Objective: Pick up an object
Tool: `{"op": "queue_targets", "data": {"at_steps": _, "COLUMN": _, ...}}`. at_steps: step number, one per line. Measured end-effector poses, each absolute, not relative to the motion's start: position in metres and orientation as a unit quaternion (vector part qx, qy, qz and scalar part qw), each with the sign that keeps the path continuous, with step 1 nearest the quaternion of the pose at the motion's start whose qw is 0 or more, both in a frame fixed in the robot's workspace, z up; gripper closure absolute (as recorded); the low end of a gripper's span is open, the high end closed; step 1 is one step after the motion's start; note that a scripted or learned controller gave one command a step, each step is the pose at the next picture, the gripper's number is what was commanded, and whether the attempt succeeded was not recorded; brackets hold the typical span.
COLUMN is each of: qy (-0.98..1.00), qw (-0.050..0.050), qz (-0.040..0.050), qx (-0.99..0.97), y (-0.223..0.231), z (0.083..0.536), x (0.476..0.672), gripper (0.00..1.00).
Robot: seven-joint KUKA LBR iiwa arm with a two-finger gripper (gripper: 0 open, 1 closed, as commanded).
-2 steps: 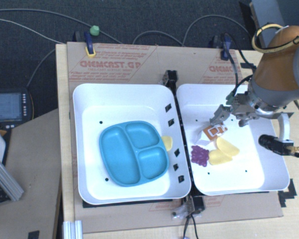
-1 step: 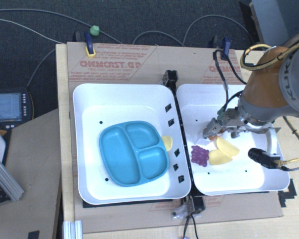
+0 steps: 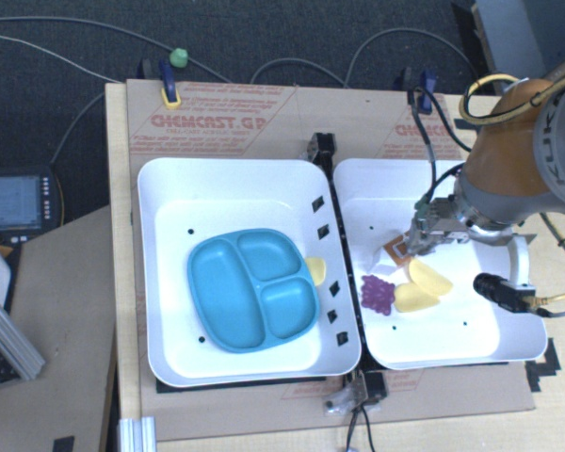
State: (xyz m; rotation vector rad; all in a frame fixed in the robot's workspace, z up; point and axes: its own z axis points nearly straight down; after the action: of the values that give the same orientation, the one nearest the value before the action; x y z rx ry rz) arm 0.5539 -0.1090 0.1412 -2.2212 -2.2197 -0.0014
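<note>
So far nothing looks lifted. The gripper [image 3: 417,241] hangs low in the right bin [image 3: 452,347], just above a small brown block [image 3: 396,250] at its 8 o'clock; whether it is released or clenched I cannot tell. Two yellow pieces [image 3: 422,286] and a purple grape cluster [image 3: 378,294] lie on the floor at its 6 o'clock. The left bin [image 3: 169,281] holds a blue divided plate [image 3: 253,288]. Grasping and raising remain, I judge.

Purple grape bunch [image 3: 378,294] beside two yellow pieces [image 3: 422,286]; right bin [image 3: 452,347].
</note>
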Motion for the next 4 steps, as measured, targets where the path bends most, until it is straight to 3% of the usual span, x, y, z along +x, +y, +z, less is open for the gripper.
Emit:
{"op": "queue_targets", "data": {"at_steps": 1, "qy": -0.707, "qw": -0.003, "qz": -0.0019, "qx": -0.707, "y": -0.113, "z": 0.204, "x": 0.552, "gripper": 1.00}}
{"op": "queue_targets", "data": {"at_steps": 2, "qy": -0.708, "qw": -0.002, "qz": -0.0015, "qx": -0.707, "y": -0.113, "z": 0.240, "x": 0.553, "gripper": 1.00}}
{"op": "queue_targets", "data": {"at_steps": 4, "qy": -0.709, "qw": 0.002, "qz": 0.0002, "qx": -0.705, "y": -0.019, "z": 0.243, "x": 0.514, "gripper": 1.00}}
